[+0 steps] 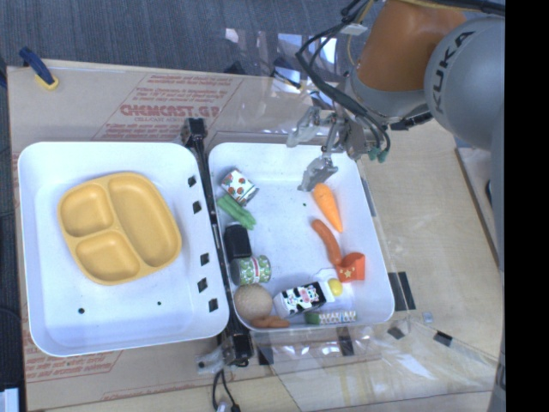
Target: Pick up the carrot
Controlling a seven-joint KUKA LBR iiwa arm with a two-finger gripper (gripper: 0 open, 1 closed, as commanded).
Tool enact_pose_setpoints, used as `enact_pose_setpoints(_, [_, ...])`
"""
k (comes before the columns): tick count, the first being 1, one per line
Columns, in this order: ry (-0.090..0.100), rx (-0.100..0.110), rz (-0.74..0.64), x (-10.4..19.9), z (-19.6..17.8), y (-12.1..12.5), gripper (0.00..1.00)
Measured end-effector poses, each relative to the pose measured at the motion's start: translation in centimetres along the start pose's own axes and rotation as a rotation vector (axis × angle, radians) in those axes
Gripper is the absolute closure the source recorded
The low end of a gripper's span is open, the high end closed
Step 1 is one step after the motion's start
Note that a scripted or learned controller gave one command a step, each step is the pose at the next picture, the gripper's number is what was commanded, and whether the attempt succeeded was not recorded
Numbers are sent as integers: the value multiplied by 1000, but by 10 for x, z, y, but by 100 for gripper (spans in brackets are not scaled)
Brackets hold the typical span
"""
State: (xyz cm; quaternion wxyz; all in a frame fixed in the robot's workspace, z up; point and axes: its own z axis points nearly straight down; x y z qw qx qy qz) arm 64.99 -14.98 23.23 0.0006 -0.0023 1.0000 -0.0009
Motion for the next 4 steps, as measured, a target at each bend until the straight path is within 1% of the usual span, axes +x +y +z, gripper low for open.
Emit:
enact_pose_setpoints(1, [8,-2,212,8,98,-23,0])
enact_pose_setpoints(2, [2,-1,291,51,140,-57,0])
enact_pose_setpoints(3, [-5,0,282,48,127,-55,100])
enact_pose_setpoints(4, [-1,-1,664,85,67,-43,100])
